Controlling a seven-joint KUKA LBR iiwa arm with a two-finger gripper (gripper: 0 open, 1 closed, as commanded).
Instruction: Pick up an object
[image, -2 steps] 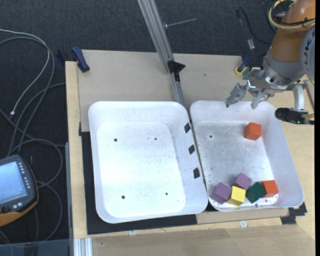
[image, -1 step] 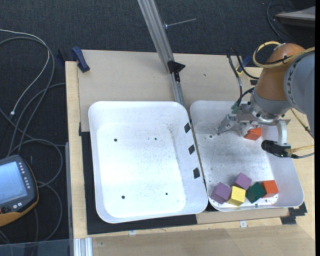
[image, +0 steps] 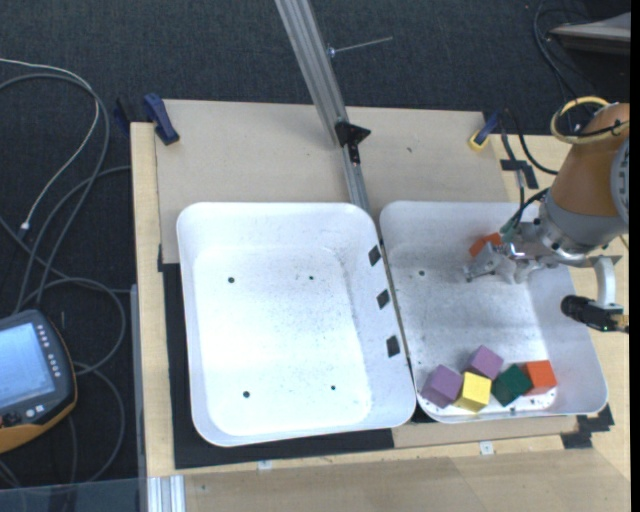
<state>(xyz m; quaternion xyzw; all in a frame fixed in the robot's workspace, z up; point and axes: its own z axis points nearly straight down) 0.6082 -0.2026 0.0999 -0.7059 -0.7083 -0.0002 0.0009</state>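
five blocks (image: 487, 378) at rt bin (image: 440, 310) front edge; claw (image: 487, 262) above, grip state unclear.

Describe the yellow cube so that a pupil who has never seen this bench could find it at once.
Start at the right-hand shallow white bin and go to its near edge, where small blocks cluster. The yellow cube sits between a purple block and a dark green block; it is the one yellow piece.
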